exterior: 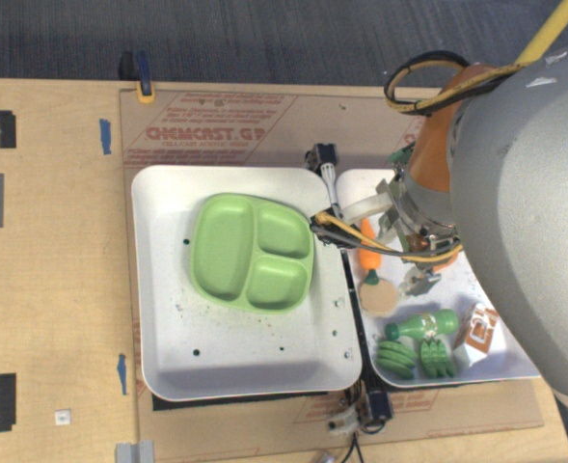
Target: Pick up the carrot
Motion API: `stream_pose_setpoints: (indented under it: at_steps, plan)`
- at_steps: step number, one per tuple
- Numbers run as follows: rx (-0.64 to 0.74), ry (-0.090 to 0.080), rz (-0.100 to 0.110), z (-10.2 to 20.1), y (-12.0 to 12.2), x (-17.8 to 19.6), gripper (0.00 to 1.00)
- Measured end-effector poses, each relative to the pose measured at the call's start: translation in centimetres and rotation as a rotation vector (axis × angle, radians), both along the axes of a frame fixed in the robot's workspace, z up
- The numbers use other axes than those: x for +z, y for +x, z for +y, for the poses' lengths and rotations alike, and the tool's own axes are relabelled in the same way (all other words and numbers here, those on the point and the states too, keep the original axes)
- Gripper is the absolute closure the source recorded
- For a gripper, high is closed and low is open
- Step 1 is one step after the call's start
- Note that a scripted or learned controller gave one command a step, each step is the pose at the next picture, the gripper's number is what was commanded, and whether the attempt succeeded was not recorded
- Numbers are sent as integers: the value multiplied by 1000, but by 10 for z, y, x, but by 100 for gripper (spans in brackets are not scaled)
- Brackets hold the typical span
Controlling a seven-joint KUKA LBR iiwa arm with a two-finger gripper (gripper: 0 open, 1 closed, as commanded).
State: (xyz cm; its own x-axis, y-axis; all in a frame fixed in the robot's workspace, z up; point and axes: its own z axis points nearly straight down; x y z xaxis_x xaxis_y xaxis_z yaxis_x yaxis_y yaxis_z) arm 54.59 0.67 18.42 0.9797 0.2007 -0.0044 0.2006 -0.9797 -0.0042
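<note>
An orange carrot point(367, 246) lies in the right bin point(515, 360), near its left wall. My gripper point(404, 249) hangs low over the right bin, just right of the carrot and close against it; its lower part is hidden among cables and the wrist. The big grey arm with its orange band point(436, 152) covers most of the bin's right side.
The left bin point(158, 287) holds a green three-part plate point(253, 252). In the right bin a beige round piece point(380, 297), a green bottle-shaped toy point(423, 327), green ridged toys point(414, 357) and an orange-white packet point(480, 330) lie below the carrot.
</note>
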Motion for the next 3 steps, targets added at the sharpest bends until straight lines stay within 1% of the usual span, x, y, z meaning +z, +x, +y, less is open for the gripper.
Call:
stream_pose_setpoints:
  at_steps: [3]
  plan:
    - [0, 0, 0, 0, 0, 0, 0]
